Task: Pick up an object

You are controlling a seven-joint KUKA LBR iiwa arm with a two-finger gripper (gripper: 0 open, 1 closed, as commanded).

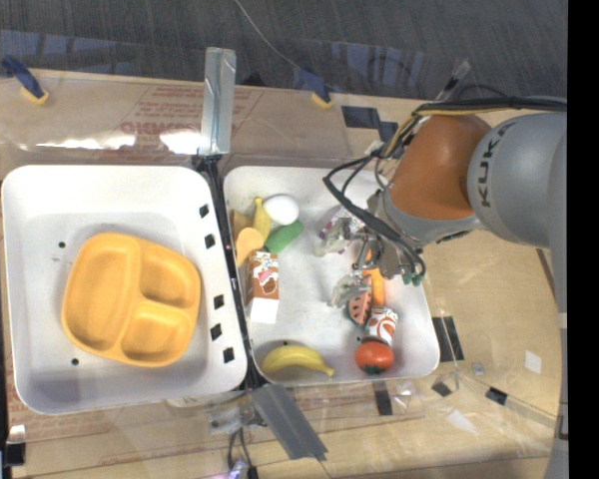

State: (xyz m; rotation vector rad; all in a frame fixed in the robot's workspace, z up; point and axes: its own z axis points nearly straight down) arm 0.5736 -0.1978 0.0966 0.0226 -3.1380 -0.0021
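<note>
Well, the arm [499,183] reached in from the right and hung over the right bin [309,183], its orange band just above the wrist. The gripper [364,267] sat low over the bin's right half, pointing down into a clutter of small things. Whether it was spread or pressed together, I could not tell; cables and the wrist covered too much of it.

Just beside the gripper lay an orange carrot [378,289], touching a watermelon slice [358,308]. Below those sat a small can [384,323] with a red and white label, and right under it a tomato [374,356] near the bin's front edge. I saw nothing clearly pinched or lifted; every piece looked to be resting on the bin floor.

Over on the bin's left side, a white egg [281,210] touched a green piece [285,235], with a yellow piece alongside them against the divider. A carton [265,279] lay below that group, and a banana [296,361] curved along the front wall, well apart from the gripper.

Meanwhile the left bin [40,193] held 1 yellow tray [130,297] with 3 compartments, lying flat and a little tilted in its turn, near the middle.
</note>
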